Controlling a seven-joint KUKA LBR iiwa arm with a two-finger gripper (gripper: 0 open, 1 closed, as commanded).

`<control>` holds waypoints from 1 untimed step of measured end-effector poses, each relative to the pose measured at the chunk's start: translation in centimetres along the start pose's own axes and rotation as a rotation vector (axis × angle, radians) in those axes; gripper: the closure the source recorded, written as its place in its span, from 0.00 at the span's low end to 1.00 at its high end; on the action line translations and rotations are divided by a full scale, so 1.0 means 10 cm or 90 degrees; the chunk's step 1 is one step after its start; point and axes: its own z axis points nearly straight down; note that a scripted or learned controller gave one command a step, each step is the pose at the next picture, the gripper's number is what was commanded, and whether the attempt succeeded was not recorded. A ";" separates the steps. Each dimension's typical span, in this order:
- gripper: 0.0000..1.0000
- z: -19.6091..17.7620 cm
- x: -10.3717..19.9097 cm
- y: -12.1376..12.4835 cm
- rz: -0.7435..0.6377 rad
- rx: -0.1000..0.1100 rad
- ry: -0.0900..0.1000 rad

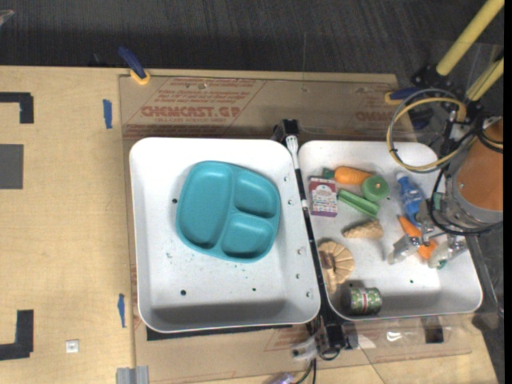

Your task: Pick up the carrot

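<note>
The carrot (352, 176) is a short orange toy lying at the back of the right bin (464, 294), with a green round piece (374, 187) at its right end. My gripper (425, 251) is low over the right part of that bin, well to the right of the carrot and nearer the front. Its fingers (398, 252) stand spread, so it is open. A small orange piece (414, 229) lies beside them; I cannot tell whether they touch it. The carrot is not between the fingers.
The right bin also holds a pink box (323, 197), a green stick (358, 203), a blue item (408, 192), a tan lump (364, 230), a fan-shaped shell (336, 260) and a can (364, 298). A teal divided plate (228, 210) lies in the left bin (160, 286).
</note>
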 end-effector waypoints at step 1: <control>0.00 0.13 -0.69 0.28 -0.061 -0.006 0.015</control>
